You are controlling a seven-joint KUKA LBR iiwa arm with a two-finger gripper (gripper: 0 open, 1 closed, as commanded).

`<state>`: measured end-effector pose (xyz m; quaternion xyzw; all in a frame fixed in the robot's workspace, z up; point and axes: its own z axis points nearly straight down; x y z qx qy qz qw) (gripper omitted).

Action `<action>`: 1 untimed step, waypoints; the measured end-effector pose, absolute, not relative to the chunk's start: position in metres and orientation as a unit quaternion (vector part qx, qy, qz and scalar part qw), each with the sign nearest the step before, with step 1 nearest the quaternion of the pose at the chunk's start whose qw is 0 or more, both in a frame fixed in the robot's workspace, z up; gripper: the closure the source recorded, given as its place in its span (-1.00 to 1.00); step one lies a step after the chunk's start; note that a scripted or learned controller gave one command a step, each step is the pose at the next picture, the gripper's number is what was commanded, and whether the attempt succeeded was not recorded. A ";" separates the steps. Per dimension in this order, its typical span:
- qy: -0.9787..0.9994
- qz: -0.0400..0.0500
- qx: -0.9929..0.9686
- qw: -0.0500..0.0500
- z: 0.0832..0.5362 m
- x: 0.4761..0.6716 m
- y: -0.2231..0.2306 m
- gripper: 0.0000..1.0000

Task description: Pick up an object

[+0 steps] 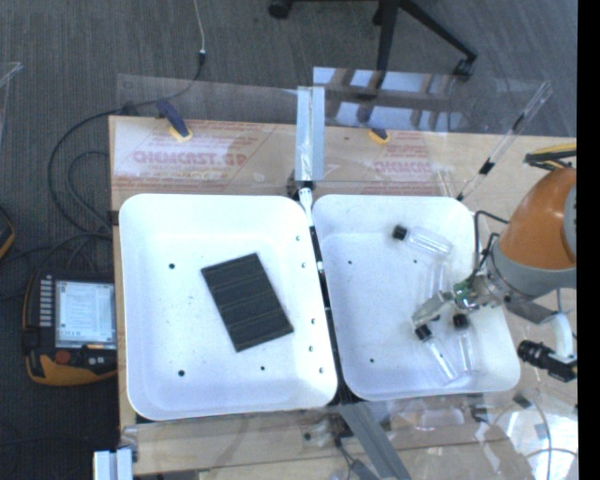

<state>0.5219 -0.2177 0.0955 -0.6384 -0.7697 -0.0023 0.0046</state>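
The gripper (439, 317) hangs low in the right bin (375, 375). Its clear fingers (427, 314) are spread, gripping nothing. A dark ribbed pad (247, 301) lies in the left bin (150, 375).

a robotics lab: teach pendant (70, 323) on carpet, office chair base (412, 28)

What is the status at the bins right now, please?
Gripper low in right bin, among clear vials. Dark slab alone in left bin.
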 end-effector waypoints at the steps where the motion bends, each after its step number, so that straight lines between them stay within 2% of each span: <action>1: -0.769 -0.001 -0.639 0.004 0.102 0.522 -0.219 1.00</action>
